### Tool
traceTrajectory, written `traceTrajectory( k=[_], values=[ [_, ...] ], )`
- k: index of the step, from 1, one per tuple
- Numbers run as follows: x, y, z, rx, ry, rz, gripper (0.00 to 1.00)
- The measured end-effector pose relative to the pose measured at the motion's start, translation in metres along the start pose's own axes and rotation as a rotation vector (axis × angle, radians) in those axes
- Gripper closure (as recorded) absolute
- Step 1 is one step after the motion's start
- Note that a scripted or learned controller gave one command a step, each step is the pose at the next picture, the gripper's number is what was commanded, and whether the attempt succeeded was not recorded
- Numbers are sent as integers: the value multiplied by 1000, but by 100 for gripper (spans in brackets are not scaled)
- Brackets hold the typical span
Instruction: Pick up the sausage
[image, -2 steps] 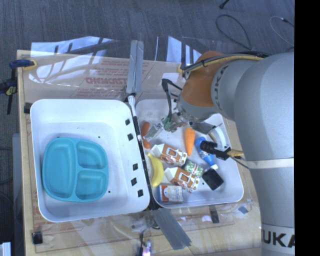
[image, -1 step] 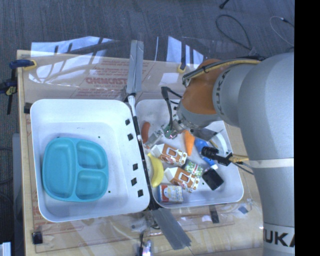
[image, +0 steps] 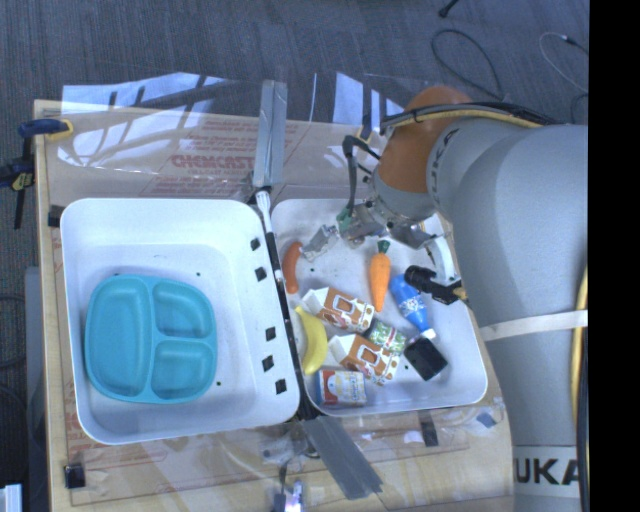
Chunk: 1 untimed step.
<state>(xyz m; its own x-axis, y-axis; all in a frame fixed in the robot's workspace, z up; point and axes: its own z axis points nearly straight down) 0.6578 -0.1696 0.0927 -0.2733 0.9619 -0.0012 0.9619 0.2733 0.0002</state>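
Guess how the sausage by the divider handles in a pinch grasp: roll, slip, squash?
The sausage looks small, rounded and smooth, so it probably rolls or slips out of a pinch. It lies against the right bin's left wall, which may crowd one finger. Likely a light toy; stiffness can't be judged. The pincer is close above it.

Honestly can't make out the gripper (image: 330, 238) fingers, too small and jumbled against the white bin (image: 455, 385). The arm (image: 500, 210) covers that bin's right rear corner and runs off the right edge. Labels on the little cartons (image: 345, 310) are too blurry to read.
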Motion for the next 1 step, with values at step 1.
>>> traceTrajectory(
  k=[1],
  values=[
    [36, 9, -1, 2, -2, -155, 0]
  ],
)
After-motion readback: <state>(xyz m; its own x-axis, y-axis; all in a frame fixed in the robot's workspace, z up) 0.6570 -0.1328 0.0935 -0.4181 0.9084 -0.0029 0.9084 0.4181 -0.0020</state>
